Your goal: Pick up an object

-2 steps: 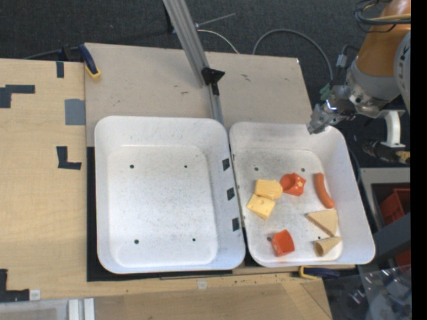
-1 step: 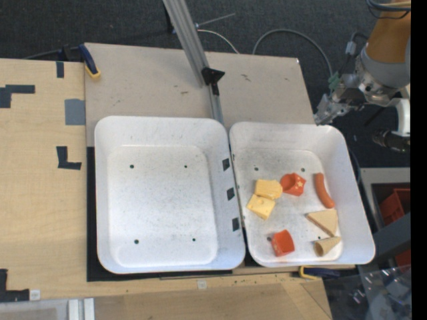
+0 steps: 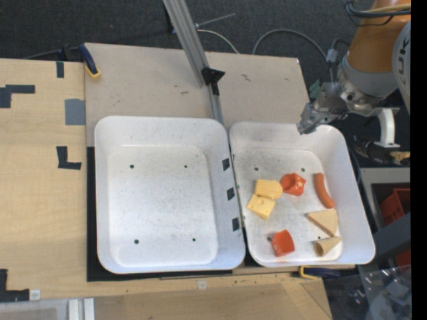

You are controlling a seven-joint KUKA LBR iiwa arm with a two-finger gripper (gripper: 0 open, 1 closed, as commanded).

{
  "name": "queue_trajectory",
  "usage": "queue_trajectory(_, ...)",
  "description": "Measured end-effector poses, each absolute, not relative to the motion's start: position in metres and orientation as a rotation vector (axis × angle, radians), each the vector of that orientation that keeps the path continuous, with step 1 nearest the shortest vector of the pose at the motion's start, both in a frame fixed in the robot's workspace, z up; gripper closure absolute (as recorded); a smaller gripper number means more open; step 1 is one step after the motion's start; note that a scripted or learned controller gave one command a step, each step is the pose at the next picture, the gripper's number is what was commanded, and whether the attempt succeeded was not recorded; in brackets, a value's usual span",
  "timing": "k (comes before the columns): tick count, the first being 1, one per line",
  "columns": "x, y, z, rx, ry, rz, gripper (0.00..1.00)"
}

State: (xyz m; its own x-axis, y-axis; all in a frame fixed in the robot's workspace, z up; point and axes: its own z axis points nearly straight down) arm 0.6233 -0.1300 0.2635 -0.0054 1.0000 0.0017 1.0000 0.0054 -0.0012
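Here, in the camera view, our gripper [image 3: 308, 123] hangs over the far rim of the right bin [image 3: 354, 179], holding nothing we can see. We cannot tell how it is set. The pieces lie nearer: yellow blocks [image 3: 264, 197], sausage [image 3: 323, 190]. We should descend squarely over one isolated piece.

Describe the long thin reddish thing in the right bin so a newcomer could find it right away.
Start at the right bin, the one holding small food-like pieces. Near its right wall lies the sausage, just right of the red chunk and above the tan wedge. It alone is long, slim and round-ended.
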Motion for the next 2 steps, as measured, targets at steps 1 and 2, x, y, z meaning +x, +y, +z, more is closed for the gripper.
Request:
queue_trajectory(1,0.591,-0.081,0.255,-2.213,-2.224,0.003,1.00)
queue_trajectory(2,0.566,-0.026,0.241,-2.212,-2.225,0.003,1.00)
